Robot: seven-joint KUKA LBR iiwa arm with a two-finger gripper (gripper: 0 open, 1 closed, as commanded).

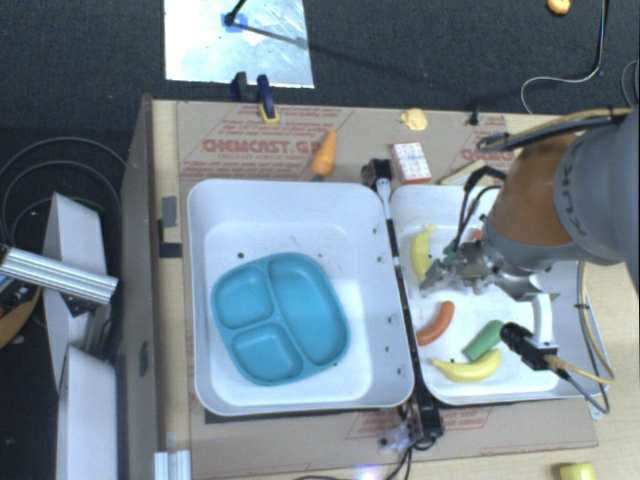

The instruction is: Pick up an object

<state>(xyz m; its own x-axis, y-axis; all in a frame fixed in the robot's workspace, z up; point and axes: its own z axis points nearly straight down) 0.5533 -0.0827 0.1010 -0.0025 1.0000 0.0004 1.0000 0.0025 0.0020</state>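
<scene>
1. Cardboard-covered surface (290, 138) carries two shallow white bins.
2. Left bin (200, 268): blue divided plastic tray (280, 316).
3. Right bin (440, 200): yellow plastic banana (468, 368), orange sausage (435, 322), green piece (482, 340).
4. Claw (445, 271) low above the sausage; opening indiscernible.

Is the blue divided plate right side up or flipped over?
Right side up: the blue divided plate lies flat in the left bin, its three compartments facing upward.

At the right of the frame, the arm (590, 193) is a thick, rounded grey body with a broad orange band, black cables looping beside it, ending in a metallic gripper (450, 268).
</scene>
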